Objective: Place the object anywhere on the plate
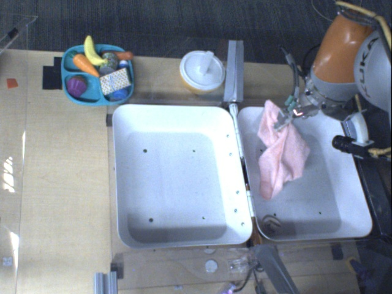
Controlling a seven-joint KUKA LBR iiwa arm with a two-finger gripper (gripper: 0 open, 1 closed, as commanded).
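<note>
Pink cloth hangs pinched in hand, right bin.

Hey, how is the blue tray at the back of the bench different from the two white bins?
The blue tray is small, split into compartments and packed with toy food such as a banana and a carrot; the white bins are large, open and undivided. The tray sits at the bench's back left corner, while the bins stand side by side in the middle. The right bin holds a pink cloth. Both tray and bins are shallow with rounded corners.
</note>
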